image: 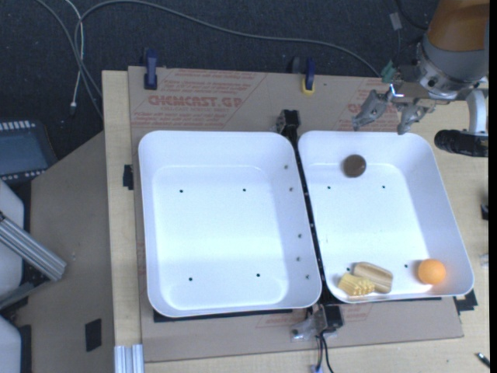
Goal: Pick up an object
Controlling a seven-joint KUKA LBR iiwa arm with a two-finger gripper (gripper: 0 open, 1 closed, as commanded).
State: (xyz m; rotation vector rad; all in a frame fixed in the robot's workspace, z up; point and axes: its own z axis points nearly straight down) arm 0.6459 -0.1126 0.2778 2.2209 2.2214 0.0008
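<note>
1. Over the far right corner of the surface (116,208), the arm's end effector (386,118) hangs above the back rim of the right bin (446,200), its two fingers (368,115) spread apart with nothing between them.
2. Above it I can see the grey wrist and the orange band (460,23) of the arm, coming in from the right.
3. In the right bin, a small round brown object (354,165) lies near the back wall, just in front of the end effector and clear of it.
4. At the front of that bin, a tan bread-like piece (373,276) lies touching a yellow corn-like piece (356,286), close to the front left corner.
5. An orange ball (431,272) sits near the front right corner, apart from those two.
6. The left bin (147,208) sits just beside the right one, their inner rims nearly touching.
7. Two blue clamps (150,67) grip the back edge of the board, and cables (78,37) trail over the dark floor behind.
</note>
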